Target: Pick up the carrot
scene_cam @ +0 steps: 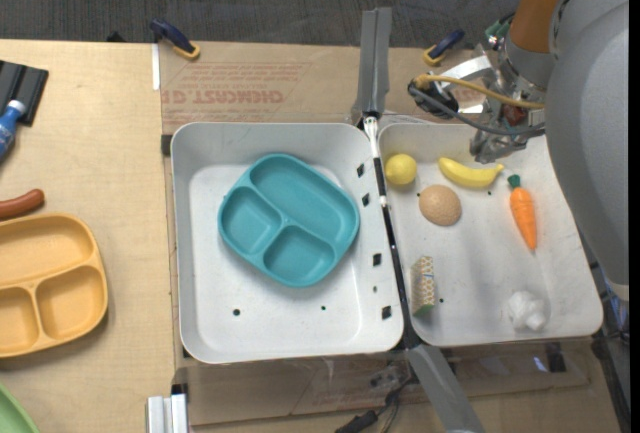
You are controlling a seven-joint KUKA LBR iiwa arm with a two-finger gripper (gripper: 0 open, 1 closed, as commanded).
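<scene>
The orange carrot (523, 213) with a green top lies in the right bin (566, 266), near its right wall, its tip pointing toward the front. My gripper (487, 148) hangs at the bin's back, just over the right end of a yellow banana (466, 172). It stands up and to the left of the carrot's green top, apart from it. The grey arm with its orange band fills the upper right corner.
The right bin also holds a lemon (401, 169), a tan egg-shaped item (439, 205), a patterned packet (424, 283) and a white crumpled lump (525, 309). A teal divided plate (290, 219) lies in the left bin (182, 241). A yellow tray (45, 286) sits far left.
</scene>
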